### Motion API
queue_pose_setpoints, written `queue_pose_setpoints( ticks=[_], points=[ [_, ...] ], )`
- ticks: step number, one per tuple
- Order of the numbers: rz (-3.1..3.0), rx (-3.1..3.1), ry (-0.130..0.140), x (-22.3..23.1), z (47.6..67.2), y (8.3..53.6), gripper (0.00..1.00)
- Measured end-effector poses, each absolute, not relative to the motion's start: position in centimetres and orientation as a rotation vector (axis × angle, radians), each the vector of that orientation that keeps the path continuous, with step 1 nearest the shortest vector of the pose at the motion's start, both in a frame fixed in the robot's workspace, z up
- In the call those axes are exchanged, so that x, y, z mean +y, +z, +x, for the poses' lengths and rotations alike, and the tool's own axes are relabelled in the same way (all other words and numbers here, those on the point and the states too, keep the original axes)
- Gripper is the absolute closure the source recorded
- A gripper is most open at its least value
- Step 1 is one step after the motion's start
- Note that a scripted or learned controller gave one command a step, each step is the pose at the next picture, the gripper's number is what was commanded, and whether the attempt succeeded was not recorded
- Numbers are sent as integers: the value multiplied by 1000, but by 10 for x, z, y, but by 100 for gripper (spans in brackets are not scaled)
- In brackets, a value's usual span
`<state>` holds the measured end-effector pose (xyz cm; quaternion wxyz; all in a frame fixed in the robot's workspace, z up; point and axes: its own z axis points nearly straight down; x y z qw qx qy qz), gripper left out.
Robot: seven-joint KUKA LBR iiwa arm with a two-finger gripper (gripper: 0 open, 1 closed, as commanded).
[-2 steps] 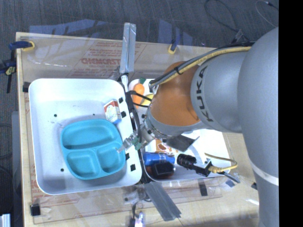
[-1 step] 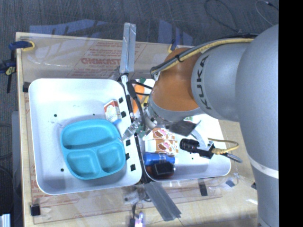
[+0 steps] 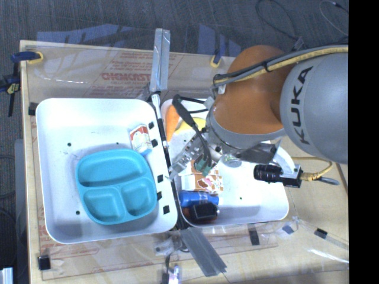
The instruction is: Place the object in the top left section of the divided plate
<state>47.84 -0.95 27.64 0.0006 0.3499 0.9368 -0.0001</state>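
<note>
A light blue divided plate lies in the left bin, with one long section at the back and two smaller ones in front, all bare. A small red and white packet rests just beyond the plate's back right corner. My gripper hangs low over the left side of the right bin, close to the wall between the bins. Beneath and beside it lie a brown patterned packet, a blue and black object and an orange item. The arm hides much of that bin.
The arm's orange band and grey wrist cover the back of the right bin. A black cylinder with a cable sticks out to the right. Metal clamps stand at the bins' shared back edge.
</note>
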Motion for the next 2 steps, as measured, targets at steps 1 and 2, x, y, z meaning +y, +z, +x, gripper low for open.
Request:
queue_pose_setpoints(
  ticks=[1,2],
  points=[
    [781,3046,-2,18,477,196,100],
    [1731,2624,-5,60,544,273,100]
  ],
)
